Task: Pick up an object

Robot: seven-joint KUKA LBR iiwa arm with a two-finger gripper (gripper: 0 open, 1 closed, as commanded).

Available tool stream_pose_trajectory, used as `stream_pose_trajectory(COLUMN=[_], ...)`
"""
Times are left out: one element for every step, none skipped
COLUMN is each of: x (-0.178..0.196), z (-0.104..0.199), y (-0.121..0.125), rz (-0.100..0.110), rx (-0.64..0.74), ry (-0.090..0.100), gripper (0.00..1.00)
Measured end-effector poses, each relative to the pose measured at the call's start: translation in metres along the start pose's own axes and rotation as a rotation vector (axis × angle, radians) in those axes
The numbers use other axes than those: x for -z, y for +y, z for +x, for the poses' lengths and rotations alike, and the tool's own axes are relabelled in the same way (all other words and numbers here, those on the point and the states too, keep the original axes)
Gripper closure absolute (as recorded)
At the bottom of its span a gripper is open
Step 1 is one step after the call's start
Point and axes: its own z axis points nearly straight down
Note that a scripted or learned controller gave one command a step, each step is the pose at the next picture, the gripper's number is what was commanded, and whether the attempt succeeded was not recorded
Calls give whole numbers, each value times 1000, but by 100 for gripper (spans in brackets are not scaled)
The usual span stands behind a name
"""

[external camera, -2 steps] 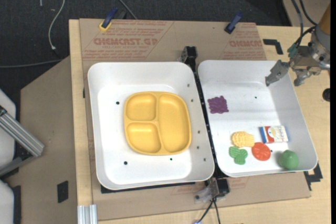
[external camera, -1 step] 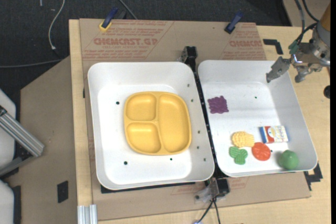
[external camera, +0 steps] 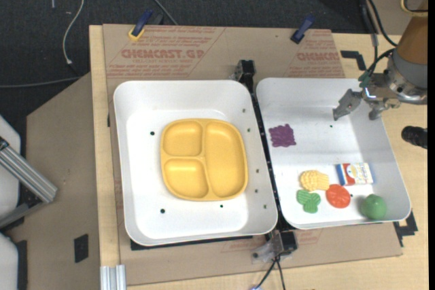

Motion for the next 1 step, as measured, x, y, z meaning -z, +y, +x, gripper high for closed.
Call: stream_pose_trajectory(x=[-58], z=[-8], y=[-3], rz=[1], rx=[0], ry=[0], gripper=[0])
